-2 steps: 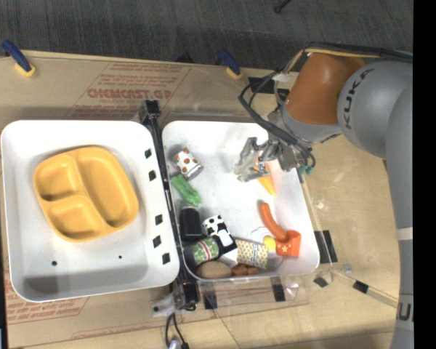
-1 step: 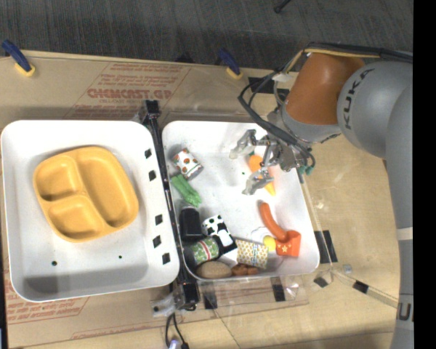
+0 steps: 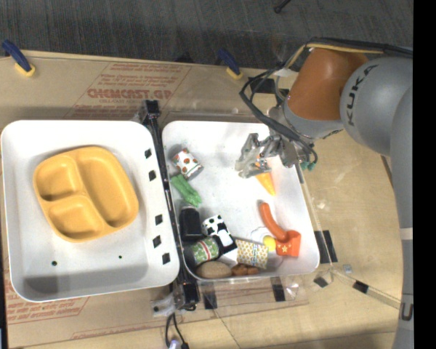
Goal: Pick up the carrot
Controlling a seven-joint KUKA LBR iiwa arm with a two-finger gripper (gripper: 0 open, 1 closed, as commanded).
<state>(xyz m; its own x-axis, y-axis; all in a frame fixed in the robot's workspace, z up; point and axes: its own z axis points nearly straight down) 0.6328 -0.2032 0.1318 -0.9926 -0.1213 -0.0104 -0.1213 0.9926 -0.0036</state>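
Right, carrot (image 3: 266, 181) lies near the right bin's (image 3: 225, 133) right wall, tip toward the near edge | gripper (image 3: 256, 157) hangs just above its top end, jaws spread, nothing between them | step: closing in for the grasp | next: drop straight, straddle the carrot, pinch | red-orange toy (image 3: 274, 227) sits just nearer, leave it be
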